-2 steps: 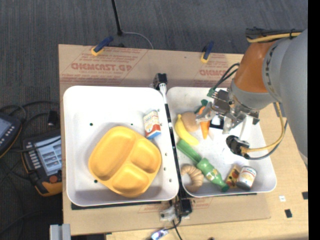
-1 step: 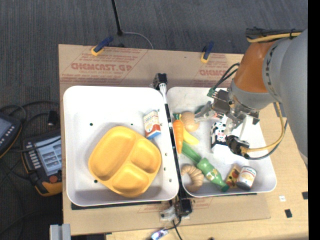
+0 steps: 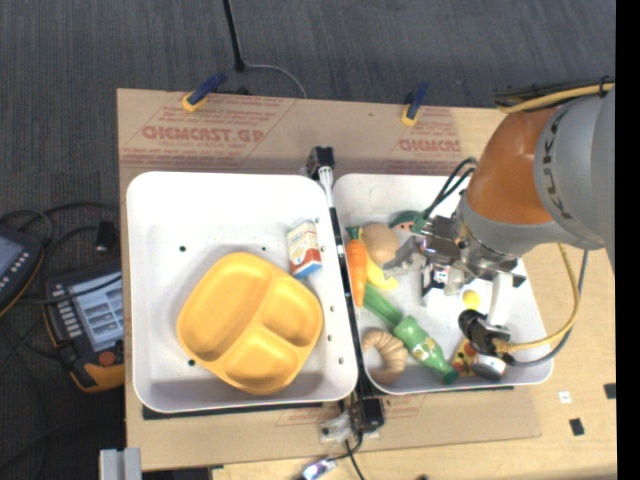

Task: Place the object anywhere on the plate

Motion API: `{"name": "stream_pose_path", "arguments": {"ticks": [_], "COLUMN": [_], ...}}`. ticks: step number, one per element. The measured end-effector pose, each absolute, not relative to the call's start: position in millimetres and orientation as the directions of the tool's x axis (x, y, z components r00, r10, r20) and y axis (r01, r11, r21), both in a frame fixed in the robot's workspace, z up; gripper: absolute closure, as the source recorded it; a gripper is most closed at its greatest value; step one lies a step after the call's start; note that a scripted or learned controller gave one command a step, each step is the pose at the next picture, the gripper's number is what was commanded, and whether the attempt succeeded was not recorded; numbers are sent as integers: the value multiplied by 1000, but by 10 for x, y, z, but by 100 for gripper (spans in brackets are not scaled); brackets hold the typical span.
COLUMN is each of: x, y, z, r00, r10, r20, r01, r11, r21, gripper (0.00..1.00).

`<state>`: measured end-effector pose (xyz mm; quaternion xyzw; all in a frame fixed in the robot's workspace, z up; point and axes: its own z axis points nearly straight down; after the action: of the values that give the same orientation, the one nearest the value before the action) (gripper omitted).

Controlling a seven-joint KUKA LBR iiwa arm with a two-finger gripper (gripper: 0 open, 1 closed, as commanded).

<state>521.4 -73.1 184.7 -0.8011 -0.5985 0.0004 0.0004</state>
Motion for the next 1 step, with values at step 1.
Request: {"name": "stream_pose_path", "arguments": {"ticks": [1], "x": [4834], "y": [-689], "z": [1840], "r00": [-278], "r10": [961], "r20": [1], "r01": [961], "r11": [278], "r21": [-2], "gripper": [0]}}
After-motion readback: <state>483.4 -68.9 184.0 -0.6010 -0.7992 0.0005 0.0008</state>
